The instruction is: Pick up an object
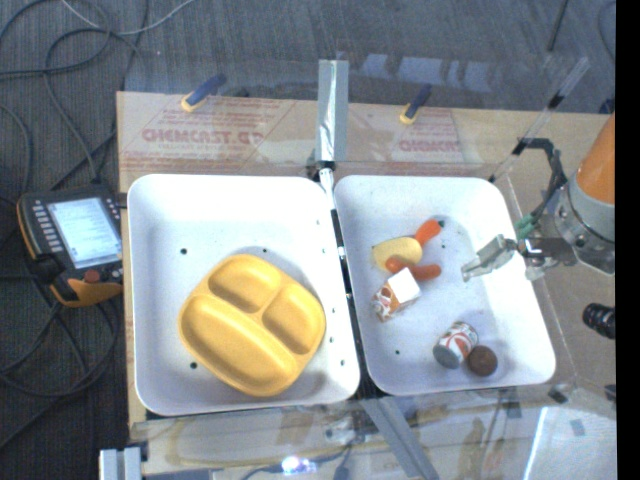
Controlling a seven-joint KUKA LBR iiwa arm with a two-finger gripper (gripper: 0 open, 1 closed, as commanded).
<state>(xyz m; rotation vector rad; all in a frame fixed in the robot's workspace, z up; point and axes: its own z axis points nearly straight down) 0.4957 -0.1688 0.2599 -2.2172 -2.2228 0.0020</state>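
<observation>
The right bin [520,298] holds several small things. An orange carrot [429,231] lies beside a yellow piece [396,251], with a red sausage shape [424,271] just below them. A white and red carton [397,293] sits near the bin's middle. A red and white can [455,344] and a brown ball [483,360] lie at the front. My gripper [484,258] hangs over the right side of this bin, right of the carrot and sausage, with nothing seen in it.
A large yellow compartment plate [253,323] lies in the left bin [160,228]. A teach pendant [72,238] rests left of the bench. The divider between the bins [340,258] runs down the middle. Cables lie on the floor behind.
</observation>
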